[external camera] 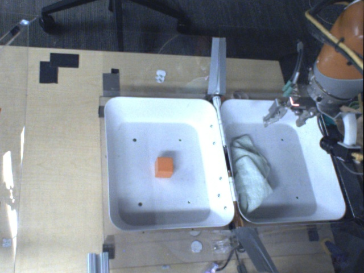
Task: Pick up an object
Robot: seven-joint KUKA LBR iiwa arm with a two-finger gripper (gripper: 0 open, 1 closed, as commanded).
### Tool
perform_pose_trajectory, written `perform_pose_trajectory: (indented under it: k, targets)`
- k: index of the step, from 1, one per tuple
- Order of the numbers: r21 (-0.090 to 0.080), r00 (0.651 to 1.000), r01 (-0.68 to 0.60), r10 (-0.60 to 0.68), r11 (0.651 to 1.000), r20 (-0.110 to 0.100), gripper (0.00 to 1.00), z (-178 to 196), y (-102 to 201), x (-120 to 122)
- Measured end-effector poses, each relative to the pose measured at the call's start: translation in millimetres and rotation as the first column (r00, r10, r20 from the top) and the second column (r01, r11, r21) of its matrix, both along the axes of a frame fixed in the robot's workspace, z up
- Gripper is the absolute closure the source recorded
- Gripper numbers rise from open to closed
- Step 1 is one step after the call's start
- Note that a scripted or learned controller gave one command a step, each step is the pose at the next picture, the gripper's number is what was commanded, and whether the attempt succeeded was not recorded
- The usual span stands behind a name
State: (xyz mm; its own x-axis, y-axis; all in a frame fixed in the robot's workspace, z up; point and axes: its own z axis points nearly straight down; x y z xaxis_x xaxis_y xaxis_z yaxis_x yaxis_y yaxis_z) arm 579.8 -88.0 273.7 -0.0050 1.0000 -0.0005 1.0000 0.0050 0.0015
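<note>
The two-finger metal gripper hung over the far right corner of the right-hand shallow white plastic bin, its two thin fingers spread apart with nothing between them, carried on the grey arm with the orange band that reached in from the right. Reading across from the left: the pale wooden bench lay bare but for some black marks near its far edge; then came the left-hand shallow white plastic bin, where a small orange cube sat alone near the middle of the floor, well apart from every wall; then the rim where the two bins met; then, in the right-hand bin, a crumpled pale grey-green cloth lying against the left wall, its long axis running from the far side toward the near one. The cloth was the nearer candidate, lying to the left of the open fingers and nearer the camera, within the same bin. The cube lay much farther left, across the divide. In my judgement the coming move turned on that offset: a short travel leftward and toward the near side would bring the fingers over the cloth, and closing across its narrow width looked the likelier way to catch a fold.
</note>
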Motion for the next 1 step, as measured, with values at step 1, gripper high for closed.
perform_pose_trajectory:
  k: [1]
  targets:
    - [0.001,0.999,0.039,-0.039,0.999,0.007,0.0,-180.8,-29.9,5.6]
